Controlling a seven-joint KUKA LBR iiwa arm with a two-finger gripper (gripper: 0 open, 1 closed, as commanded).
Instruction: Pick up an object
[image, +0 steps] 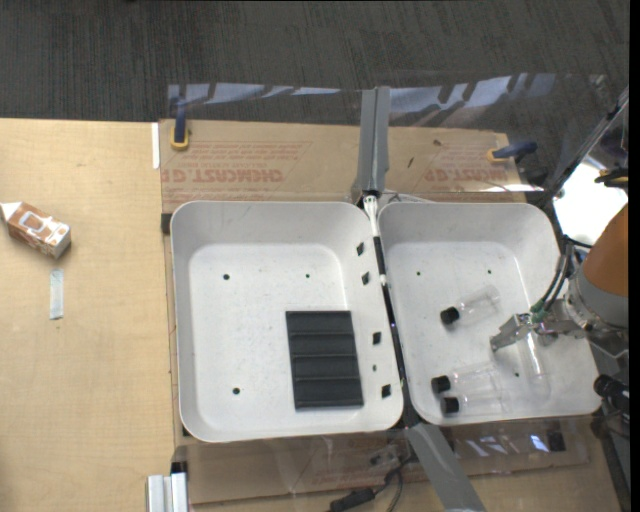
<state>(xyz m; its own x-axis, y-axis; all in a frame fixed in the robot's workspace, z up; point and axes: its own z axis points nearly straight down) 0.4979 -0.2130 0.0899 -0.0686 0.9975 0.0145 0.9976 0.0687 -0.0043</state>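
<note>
Camera view showed clear plastic vials (470, 305) with black caps in the right bin (465, 235): light, rigid, slippery. Grasp across the body. Gripper (515, 335) hovered nearby; its state could not be determined.

Ridged block (324, 358) in left bin (200, 240); three capped vials (470, 305) in right bin (530, 225); gripper (512, 335) among them; small carton (38, 230) far left on bench (80, 400).

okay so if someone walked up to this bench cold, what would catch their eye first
Probably the black ribbed block lying flat in the left bin, dark against the white. Next, the gripper low over the right bin, among clear black-capped vials.
</note>
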